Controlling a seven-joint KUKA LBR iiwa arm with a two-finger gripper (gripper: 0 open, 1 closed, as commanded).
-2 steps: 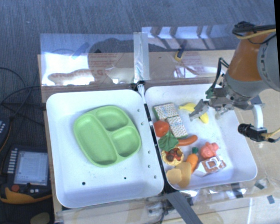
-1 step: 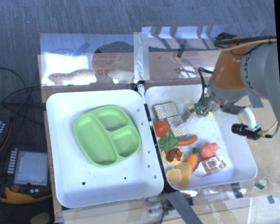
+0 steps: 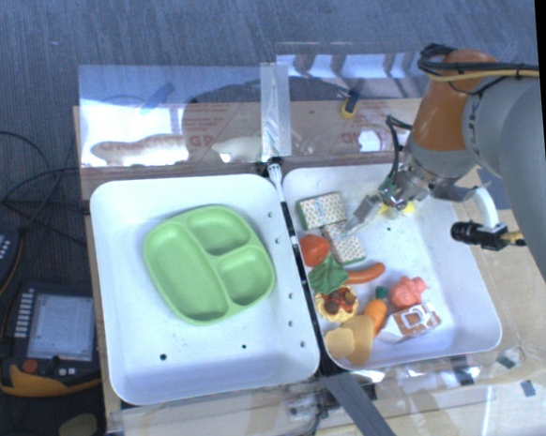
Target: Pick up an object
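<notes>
Bench on dark grey carpet [image 3: 192, 31]; cables and a teach pendant [image 3: 47, 338] off its left edge. Gripper [image 3: 371, 206] over the right bin [image 3: 457, 282], grip state unclear.

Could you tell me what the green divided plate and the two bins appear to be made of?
The green divided plate looks like moulded plastic with a matte finish: uniform pale green, soft rounded ridges between its three compartments, hardly any glare. The left bin and right bin look like smooth white plastic, slightly glossy, with rounded corners and faint sheen at the rims; coated metal cannot be ruled out.
</notes>
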